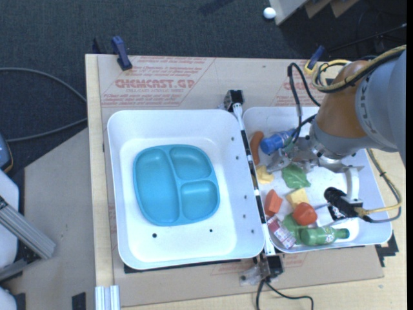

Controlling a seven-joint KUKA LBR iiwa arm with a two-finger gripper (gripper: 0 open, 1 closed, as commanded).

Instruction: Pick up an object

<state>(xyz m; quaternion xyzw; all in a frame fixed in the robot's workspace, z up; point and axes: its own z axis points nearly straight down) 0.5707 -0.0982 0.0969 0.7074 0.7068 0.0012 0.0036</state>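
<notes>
Green bottle point(324, 236) at the right bin's point(377, 186) front edge; end effector point(288, 155) low among the toys further back.

Whether the end effector is open or closed cannot be told; nothing visibly sits in it. It hangs beside a blue piece point(273, 142) and a green block point(296, 177). Best to settle squarely over one item: orange point(273, 202), red point(304, 214) and yellow point(263, 174) neighbours crowd close. Left bin holds a blue divided plate point(175, 183).

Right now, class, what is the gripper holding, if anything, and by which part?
It cannot be told. The gripper is low in the right bin among the toys, beside a green piece, but the wrist hides any hold.
</notes>
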